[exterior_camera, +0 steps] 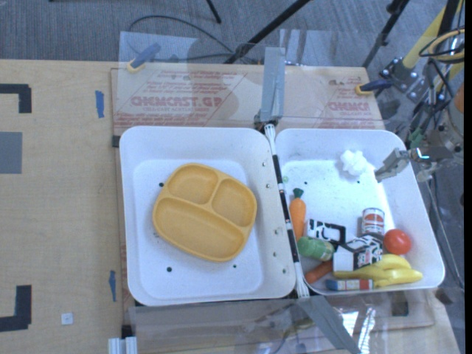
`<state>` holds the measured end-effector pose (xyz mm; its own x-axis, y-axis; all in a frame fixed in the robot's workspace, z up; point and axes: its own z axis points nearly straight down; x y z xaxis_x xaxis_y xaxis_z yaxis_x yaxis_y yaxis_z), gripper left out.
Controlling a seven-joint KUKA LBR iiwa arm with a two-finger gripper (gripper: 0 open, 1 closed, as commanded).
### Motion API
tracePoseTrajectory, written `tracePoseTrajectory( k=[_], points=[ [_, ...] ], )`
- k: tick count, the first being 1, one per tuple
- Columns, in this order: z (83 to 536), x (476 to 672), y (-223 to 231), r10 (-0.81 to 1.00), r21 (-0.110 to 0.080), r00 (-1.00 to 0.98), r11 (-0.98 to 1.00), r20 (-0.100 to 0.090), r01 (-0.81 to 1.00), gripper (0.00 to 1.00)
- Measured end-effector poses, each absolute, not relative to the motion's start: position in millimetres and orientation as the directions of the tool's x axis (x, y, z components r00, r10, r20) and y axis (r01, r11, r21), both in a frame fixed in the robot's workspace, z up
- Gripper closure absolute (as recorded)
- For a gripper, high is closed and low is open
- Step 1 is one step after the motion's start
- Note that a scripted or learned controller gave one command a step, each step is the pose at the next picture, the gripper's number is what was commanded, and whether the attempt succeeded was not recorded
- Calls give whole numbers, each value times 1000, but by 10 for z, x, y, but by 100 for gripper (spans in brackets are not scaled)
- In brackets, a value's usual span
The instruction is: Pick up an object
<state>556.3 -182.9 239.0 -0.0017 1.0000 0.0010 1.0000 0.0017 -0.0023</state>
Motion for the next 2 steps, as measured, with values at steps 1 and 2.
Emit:
tracePoseTrajectory(
  k=[1,2],
  points=[
    [1540,4927,-1778,996,-1,-84,84,0,996,0],
    [1242,5504,-2139,999,-1,-35,35,4,999,0]
  ],
)
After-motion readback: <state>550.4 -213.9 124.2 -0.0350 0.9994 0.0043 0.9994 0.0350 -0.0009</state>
